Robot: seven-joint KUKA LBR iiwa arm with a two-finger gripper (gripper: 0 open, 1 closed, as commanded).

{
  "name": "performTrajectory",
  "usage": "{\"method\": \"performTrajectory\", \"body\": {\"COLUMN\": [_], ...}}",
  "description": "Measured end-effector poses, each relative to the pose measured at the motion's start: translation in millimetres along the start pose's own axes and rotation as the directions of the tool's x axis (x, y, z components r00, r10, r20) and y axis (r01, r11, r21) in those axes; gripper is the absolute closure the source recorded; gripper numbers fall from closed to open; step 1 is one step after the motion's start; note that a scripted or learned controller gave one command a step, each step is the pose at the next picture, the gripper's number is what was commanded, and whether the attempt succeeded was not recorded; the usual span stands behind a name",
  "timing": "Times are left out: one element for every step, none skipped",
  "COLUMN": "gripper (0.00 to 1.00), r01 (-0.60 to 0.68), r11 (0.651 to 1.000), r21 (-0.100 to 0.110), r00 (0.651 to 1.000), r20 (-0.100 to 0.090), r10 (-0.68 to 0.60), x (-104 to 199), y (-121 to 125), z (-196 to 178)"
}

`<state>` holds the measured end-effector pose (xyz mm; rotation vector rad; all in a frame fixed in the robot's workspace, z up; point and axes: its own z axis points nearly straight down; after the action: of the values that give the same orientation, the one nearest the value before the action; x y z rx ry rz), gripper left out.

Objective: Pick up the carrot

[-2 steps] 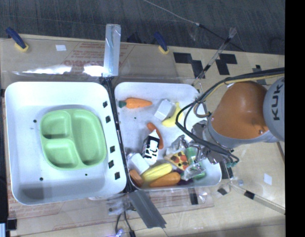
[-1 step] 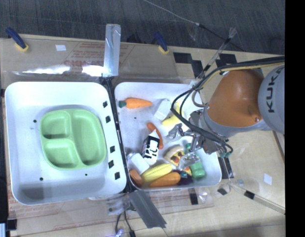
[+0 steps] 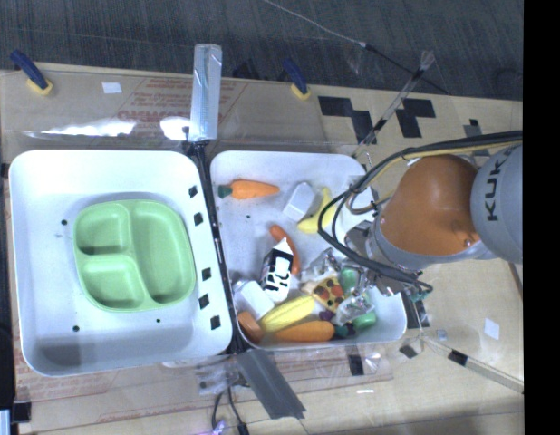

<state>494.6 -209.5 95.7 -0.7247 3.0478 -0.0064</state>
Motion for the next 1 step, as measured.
{"method": "performTrajectory", "body": {"gripper": [0.0], "r01": [0.035], "r11": [0.999], "r21": [0.0], "r00": [0.999], "r20": [0.001], "r10": [-0.035], "x": [-41.5], "y": [66.5], "z": [-49.7]}}
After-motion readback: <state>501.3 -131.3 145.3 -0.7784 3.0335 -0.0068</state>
